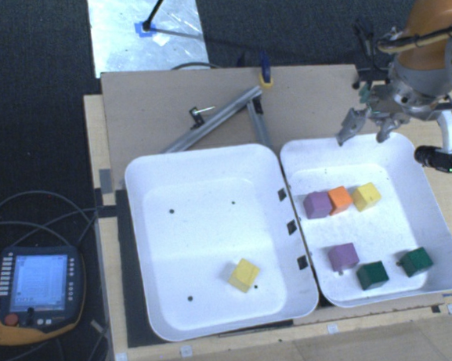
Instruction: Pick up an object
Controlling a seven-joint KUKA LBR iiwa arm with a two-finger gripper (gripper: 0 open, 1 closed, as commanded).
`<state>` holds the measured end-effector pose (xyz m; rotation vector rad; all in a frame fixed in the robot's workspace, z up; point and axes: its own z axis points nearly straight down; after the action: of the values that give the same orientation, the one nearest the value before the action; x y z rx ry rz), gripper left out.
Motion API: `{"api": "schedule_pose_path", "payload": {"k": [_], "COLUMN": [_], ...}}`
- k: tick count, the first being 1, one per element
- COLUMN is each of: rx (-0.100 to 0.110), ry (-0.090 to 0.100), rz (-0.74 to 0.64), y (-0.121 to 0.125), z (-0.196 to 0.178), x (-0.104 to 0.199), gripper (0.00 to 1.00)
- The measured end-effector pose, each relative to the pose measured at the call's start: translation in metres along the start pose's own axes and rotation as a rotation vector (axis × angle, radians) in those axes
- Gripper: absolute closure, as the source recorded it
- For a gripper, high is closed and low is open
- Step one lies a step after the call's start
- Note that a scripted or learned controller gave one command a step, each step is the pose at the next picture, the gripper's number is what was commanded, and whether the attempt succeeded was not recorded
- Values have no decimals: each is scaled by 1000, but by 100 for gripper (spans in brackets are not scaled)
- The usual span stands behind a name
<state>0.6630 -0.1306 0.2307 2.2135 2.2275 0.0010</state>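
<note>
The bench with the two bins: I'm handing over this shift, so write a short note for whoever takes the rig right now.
Gripper: open, holding nothing, above the far rim of the right bin.
Right bin: purple block, orange block and yellow block in a row; second purple block and two green blocks nearer the front.
Left bin: one yellow block.
Done: nothing picked.
Left: descend, grasp, lift.
</note>
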Motion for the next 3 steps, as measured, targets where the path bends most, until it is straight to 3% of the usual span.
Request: {"api": "schedule_pose_path", "payload": {"k": [1,3], "rx": [0,4], "ry": [-1,0], "rz": [0,0], "y": [0,5], "z": [0,112], "x": [0,5], "gripper": [0,0]}}
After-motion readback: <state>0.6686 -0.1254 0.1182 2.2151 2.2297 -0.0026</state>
